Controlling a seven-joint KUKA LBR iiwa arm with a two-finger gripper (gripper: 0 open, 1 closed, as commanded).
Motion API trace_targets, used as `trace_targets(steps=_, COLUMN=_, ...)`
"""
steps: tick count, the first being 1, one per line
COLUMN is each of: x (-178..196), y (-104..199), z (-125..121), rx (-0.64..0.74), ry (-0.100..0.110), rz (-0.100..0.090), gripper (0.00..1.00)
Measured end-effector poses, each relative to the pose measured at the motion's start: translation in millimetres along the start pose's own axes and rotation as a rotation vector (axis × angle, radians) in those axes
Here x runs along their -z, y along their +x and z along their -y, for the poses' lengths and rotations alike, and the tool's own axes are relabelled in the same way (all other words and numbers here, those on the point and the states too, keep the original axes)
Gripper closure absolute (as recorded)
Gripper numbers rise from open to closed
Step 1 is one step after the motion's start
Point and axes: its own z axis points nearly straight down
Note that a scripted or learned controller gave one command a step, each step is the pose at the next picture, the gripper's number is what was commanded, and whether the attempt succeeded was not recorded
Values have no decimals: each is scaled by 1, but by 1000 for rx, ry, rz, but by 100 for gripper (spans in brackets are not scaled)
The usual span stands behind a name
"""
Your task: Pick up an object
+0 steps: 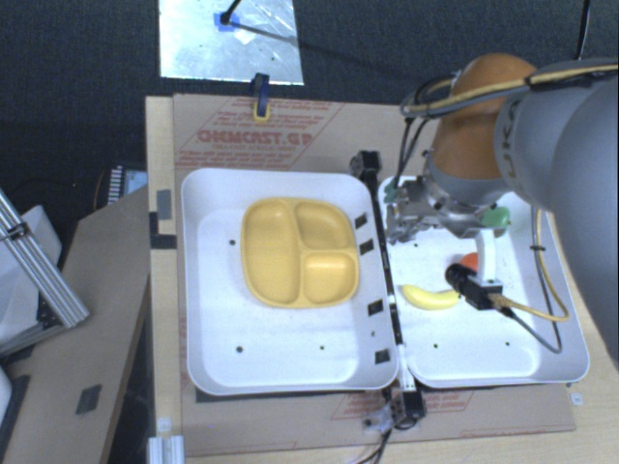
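A small yellow plastic banana (428, 298) is lying on its side on the floor of the right white bin, near the divider between the bins, its curve bowing downward. A small orange-red object (469, 260) is sitting just beyond it, partly hidden by the arm's hardware.

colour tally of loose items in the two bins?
Yellow: 2, the divided tray in the left bin and the banana in the right bin
Orange: 1, a small piece partly hidden by the arm
Green: 1, a small item under the wrist
Total: 4
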Motion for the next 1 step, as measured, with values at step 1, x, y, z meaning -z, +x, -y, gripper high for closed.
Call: trace_targets(steps=1, x=19, y=59, z=-10, rx=0, ry=-1, rz=-1, gripper=100)
